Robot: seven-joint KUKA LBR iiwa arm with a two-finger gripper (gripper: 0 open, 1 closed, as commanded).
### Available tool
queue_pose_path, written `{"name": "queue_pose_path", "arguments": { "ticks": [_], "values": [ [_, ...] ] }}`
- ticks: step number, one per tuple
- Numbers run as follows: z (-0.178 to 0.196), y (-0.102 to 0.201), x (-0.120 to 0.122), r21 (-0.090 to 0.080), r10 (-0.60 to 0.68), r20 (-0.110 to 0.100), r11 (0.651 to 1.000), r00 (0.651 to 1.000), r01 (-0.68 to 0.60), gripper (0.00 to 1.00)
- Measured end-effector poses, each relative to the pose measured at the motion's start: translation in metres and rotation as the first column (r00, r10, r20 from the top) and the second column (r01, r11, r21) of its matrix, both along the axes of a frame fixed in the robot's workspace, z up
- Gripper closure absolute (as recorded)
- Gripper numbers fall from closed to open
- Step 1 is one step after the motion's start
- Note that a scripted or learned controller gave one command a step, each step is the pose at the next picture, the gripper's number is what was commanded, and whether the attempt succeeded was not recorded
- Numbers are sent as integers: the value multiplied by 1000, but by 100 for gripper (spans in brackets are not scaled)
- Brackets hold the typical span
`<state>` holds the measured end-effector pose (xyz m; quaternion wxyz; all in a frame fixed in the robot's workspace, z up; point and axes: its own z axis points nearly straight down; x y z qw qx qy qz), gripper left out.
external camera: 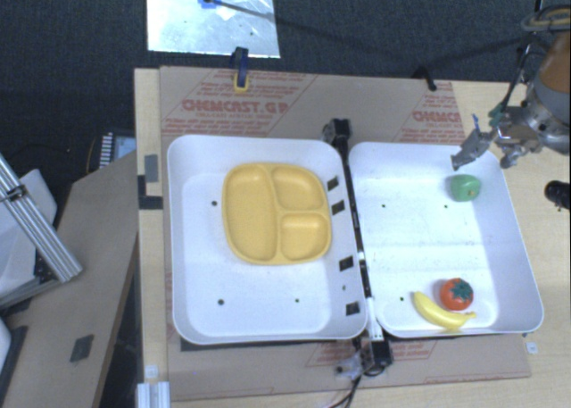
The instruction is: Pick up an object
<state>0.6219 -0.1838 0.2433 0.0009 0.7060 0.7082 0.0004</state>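
Hand (488,155) at upper right of right bin (406,219), fingers spread open, nothing between them. Green apple (464,187) lies in right bin just below hand, apart from fingers. Tomato (456,294) and banana (440,311) sit touching at bin's near right corner. Left bin (192,219) holds yellow divided plate (275,212). Both bins rest on cardboard sheet (294,98) atop table (558,245).
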Motion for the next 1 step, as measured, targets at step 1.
{"name": "queue_pose_path", "arguments": {
  "ticks": [1],
  "values": [
    [-42,2,-1,1,-1,-3,1000,1000,1,0]
  ]
}}
